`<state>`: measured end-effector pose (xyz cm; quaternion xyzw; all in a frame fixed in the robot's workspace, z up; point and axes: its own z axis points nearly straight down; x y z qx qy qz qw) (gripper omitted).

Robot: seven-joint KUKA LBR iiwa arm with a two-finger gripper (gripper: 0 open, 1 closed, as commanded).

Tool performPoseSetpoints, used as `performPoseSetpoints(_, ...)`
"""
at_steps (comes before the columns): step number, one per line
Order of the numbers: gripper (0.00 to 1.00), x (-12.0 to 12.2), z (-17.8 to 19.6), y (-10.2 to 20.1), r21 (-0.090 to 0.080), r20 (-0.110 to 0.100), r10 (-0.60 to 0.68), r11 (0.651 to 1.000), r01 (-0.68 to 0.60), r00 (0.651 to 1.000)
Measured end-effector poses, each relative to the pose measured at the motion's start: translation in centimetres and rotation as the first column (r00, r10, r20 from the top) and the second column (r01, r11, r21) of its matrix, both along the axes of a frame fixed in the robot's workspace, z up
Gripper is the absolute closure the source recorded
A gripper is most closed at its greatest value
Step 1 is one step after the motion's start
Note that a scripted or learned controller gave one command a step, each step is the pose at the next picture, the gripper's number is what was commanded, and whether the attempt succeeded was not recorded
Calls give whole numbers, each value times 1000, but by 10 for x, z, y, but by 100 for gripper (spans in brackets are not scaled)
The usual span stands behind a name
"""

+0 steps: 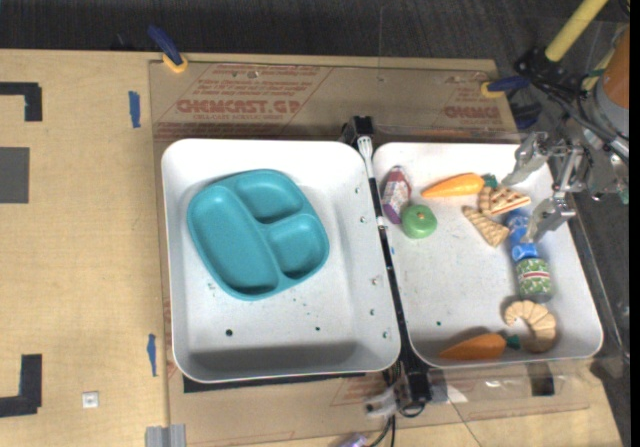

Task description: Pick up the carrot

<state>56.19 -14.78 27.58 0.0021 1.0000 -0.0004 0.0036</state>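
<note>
We haven't grasped yet: gripper open and empty, right of the far orange plastic carrot.

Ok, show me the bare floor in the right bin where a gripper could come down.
Widest bare floor: the right bin's middle, bordered by the green apple above, the bottle right, the lower carrot below. Crowded: the top, where the upper carrot, waffle pieces and gripper bunch.
</note>
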Motion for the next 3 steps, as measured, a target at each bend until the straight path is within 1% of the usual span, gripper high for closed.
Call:
performPoseSetpoints(1,0,58,-177,11,7,-14,157,988,-157,988)
performPoseSetpoints(2,0,108,-159,-4,0,5,97,995,-97,995)
performPoseSetpoints(3,0,65,-187,-15,1,3,-2,1000,2,1000)
